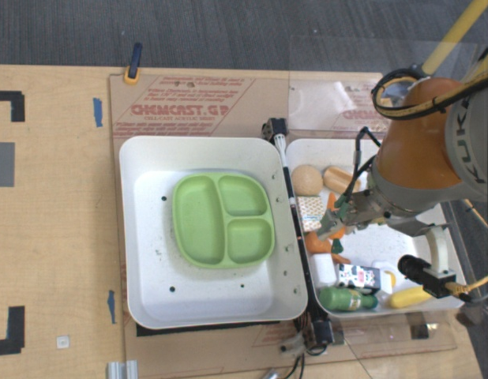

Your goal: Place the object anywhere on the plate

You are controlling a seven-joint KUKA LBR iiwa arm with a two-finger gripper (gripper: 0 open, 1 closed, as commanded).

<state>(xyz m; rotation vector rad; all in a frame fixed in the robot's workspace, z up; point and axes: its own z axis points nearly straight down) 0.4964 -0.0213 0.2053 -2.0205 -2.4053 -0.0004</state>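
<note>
Hovering low over the right white bin (433,302), the fingers (336,226) sit just above a small orange carrot-like toy (317,242), partly hidden beneath them; whether they are spread or pinching cannot be told. Well left, the light-green three-compartment plastic plate (223,219) lies in the left white bin (141,235).

Red print on cardboard sheet (198,101) under bins, upside down from camera: large word looks like "CHEMCAST" plus further letters; smaller lines above it too fine to read. Same red print, partly visible, on cardboard (350,105) behind right bin. Large white letters "KU" on grey arm link (474,144) at right edge. Small carton (359,276) in right bin bears dark print, unreadable.
</note>
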